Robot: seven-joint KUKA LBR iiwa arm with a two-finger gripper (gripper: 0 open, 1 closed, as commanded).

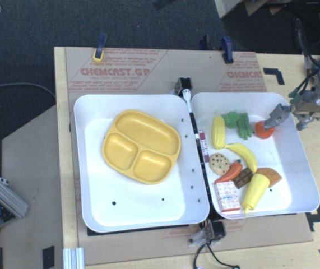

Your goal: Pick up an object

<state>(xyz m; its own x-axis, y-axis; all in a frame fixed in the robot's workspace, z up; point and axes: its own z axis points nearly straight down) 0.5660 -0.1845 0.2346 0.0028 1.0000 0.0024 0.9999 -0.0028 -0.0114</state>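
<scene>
Tabletop (148, 66): brown board lying under both bins, printed in red "CHEMCAST G.P" at the upper left and a partial repeat of the same mark at the upper right; a yellow clamp (98, 53) and a blue clamp (226, 49) gripping its far edge.

Left bin (87, 167): holding one yellow divided plate (142, 145) with three compartments, sitting towards the upper middle; bare white floor showing along the near and left walls, giving open room there.

Right bin (302, 167): crowded. A corn cob (218, 131) lying beside a green vegetable (238, 122); a banana (245, 154) curving below them; a cookie (219, 162) near the dividing rims; a carrot (228, 172), a brown chocolate piece (242, 177), a bread slice (270, 176) and a yellow bottle (254, 193) packed together at the near end; a small red-and-white carton (227, 197) resting in the near left corner, its print too small to read. Bare floor lying along the right wall.

End effector (276, 117): reaching in from the right, hanging over the upper right part of the right bin, its grey tip just beside a red-orange object (264, 130); whether the tip is touching that object, I cannot tell, nor how far apart it is standing
</scene>
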